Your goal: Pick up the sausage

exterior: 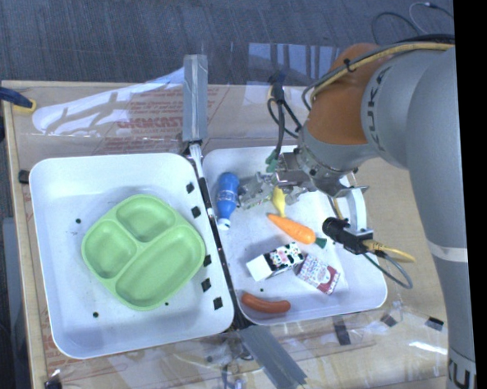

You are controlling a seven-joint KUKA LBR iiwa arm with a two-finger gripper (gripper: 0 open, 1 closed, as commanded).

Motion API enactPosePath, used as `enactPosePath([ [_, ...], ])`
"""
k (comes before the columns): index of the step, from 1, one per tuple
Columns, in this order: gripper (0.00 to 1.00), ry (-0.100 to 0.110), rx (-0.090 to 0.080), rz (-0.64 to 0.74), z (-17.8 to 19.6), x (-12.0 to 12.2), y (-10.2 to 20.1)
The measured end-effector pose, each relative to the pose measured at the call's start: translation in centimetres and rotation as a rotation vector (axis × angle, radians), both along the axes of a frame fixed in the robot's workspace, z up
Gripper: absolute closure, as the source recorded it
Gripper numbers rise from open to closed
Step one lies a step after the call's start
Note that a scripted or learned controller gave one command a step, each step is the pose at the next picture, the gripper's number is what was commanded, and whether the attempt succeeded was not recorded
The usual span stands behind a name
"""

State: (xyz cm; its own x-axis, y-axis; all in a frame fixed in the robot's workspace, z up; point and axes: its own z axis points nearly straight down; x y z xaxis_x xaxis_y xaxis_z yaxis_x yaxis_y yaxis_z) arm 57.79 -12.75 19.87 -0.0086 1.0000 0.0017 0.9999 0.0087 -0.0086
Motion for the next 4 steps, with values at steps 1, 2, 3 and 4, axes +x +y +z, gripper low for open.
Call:
enactPosePath([
  [1,0.0,-0.004,-0.009,0.097,-10.8,-3.6,0.7],
  [2,0.0,-0.004,0.0,0.032,-6.6,-1.5,-8.4],
  [3,0.0,-0.01,0.0,0.129,-10.6,-8.4,-8.2],
  [4,0.0,-0.006,-0.001,0.067,2.2,4.3,-6.7],
])
